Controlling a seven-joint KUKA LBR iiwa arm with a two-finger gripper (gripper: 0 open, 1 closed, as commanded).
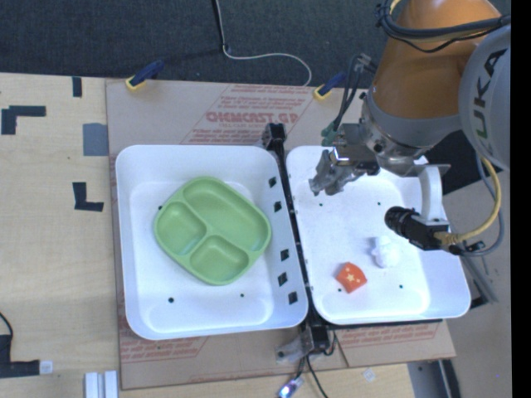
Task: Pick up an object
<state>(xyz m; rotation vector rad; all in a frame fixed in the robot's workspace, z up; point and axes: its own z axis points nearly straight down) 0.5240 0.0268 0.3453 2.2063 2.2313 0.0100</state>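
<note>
- My gripper hangs over the right bin — far-left corner; whether it's spread, I can't tell.
- Green tray fills the left bin.
- Orange object and white one (near side) — bare floor elsewhere.

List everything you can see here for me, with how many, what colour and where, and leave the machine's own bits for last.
Bins: two, white, side by side on the bench.
Divided plate: one, green, three compartments, lying in the left bin.
Small object: one, red-orange, near the front of the right bin.
Small object: one, white, right bin, just right of the red one and apart from it.
Cardboard sheet: one, brown with red print, under the bins.
Clamps: two, blue and yellow, at the sheet's far corners.
Cable: one, white, trailing across the dark floor.
Arm: one, grey with orange band, from the right.
Gripper: one, dark, above the right bin's far left part.
</note>
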